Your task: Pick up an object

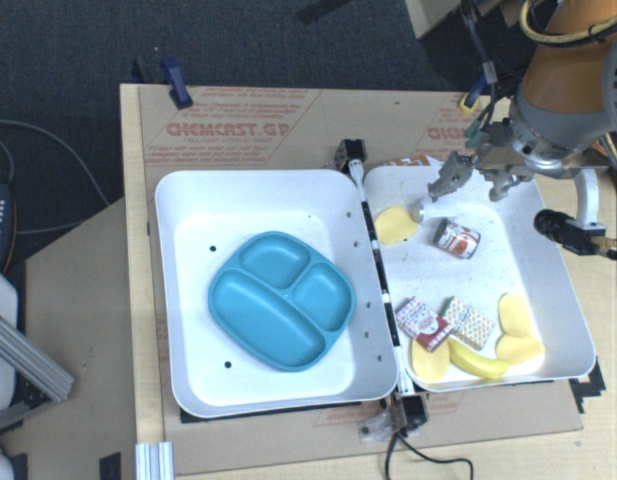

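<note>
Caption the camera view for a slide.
Open pincer above right bin of small items; blue tray in left bin.

Arm (573,38) cut off by top edge

One fixed camera is mounted above the bench (288,118) and looks down at a slant. Both white bins fall within the frame side by side: the left bin (188,218) sits near the centre, the right bin (558,298) toward the right edge. The arm (568,58) enters at upper right. Distance is moderate; dark floor shows beyond the far and left edges of the bench.
</note>
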Available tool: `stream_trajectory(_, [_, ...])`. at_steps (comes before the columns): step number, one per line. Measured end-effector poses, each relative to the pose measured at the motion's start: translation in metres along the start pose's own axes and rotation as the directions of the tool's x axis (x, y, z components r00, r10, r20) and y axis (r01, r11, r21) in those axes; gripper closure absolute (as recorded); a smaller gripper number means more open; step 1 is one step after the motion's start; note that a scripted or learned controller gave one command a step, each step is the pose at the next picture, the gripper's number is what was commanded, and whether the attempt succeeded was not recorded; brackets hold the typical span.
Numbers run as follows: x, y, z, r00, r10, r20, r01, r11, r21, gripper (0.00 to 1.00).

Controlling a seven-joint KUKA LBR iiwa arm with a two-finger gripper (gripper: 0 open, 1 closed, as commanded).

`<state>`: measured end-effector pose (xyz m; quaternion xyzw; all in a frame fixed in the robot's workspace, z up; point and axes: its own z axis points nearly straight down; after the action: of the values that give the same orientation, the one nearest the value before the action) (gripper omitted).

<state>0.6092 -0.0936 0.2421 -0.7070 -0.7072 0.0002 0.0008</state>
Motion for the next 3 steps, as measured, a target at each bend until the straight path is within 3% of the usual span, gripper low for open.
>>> stream_trajectory(2, [-0.062,0.016,0.154,1.0,0.001,0.0,-0.001,1.0,0.002,0.0])
stream_trajectory(3, [-0.062,0.017,0.142,1.0,0.002,0.001,-0.002,1.0,-0.003,1.0])
